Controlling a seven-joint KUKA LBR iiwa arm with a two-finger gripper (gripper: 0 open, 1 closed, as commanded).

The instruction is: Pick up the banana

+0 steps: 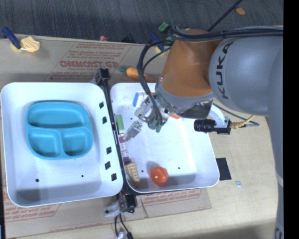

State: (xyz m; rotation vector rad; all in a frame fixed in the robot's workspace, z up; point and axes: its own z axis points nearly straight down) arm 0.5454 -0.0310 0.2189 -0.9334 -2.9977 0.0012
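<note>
My gripper [146,127] hangs low over the left half of the right bin [204,153], under the arm's orange band. Its two fingers stand apart, one finger [134,131] slanting down-left toward the bin's left wall, and I see only white bin floor between them. The arm's bulk hides the rear middle of this bin. Along the left wall lie a green item [119,122] and a dark purple item [123,144]. A tan ridged piece [132,171] and an orange-red round fruit [159,175] rest by the front wall.
The left bin [15,148] holds a blue compartment tray [59,128]. A blue item [138,99] peeks out beside the wrist. Behind the bins an orange carrot-like thing [132,73] lies on the cardboard, and a yellow object [30,45] sits at far left.
</note>
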